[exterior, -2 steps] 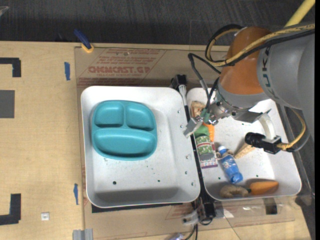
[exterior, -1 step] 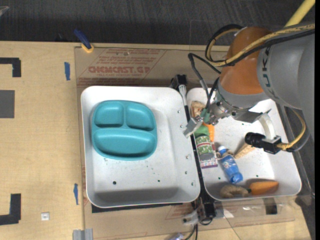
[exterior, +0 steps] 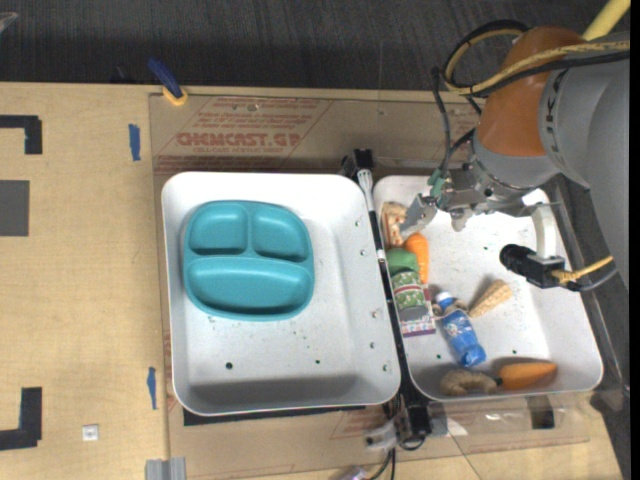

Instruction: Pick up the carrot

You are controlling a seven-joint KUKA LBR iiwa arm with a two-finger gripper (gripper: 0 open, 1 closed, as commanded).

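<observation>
The carrot [exterior: 419, 256], a short orange piece, lies near the left wall of the right bin [exterior: 560, 318], beside a green item [exterior: 402, 264]. My gripper [exterior: 424, 211] hangs just behind and above the carrot, at the bin's back left, apart from it. Nothing shows between its tips. A tan and white item [exterior: 394, 218] lies just left of the gripper.
The right bin also holds a printed packet [exterior: 413, 304], a blue bottle [exterior: 460, 334], a cone [exterior: 490, 296], a brown round piece [exterior: 467, 382] and another orange tapered piece [exterior: 527, 373]. A teal divided plate [exterior: 247, 259] sits in the left bin [exterior: 275, 368].
</observation>
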